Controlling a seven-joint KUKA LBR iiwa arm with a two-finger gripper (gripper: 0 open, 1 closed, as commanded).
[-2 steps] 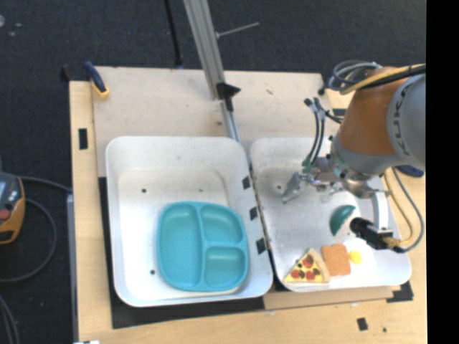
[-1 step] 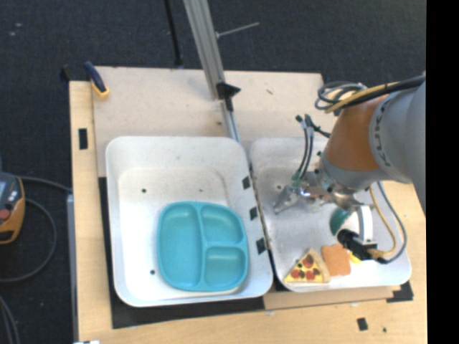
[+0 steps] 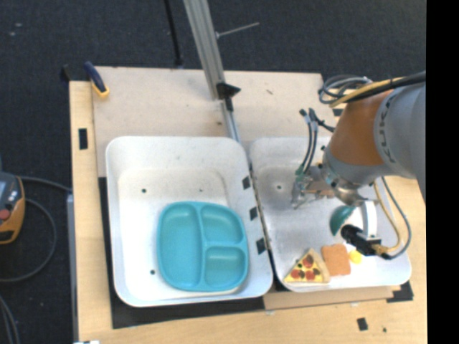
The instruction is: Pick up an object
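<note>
My gripper [image 3: 305, 190] hangs low over the middle of the right bin [image 3: 287, 228], above bare bin floor. A pizza-slice toy [image 3: 307, 268] lies at the bin's front edge, with an orange block [image 3: 336, 259] touching its right side. A small yellow piece [image 3: 354, 255] sits just right of the block. A teal rounded object [image 3: 342, 218] lies under the wrist, right of the gripper and partly hidden by the arm. All of these lie apart from the gripper.
The left bin [image 3: 136, 170] holds a teal divided plate [image 3: 202, 246] toward its front. A slanted aluminium post [image 3: 208, 49] rises behind the bins. The grey arm with its orange band [image 3: 358, 131] covers the right bin's far right side.
</note>
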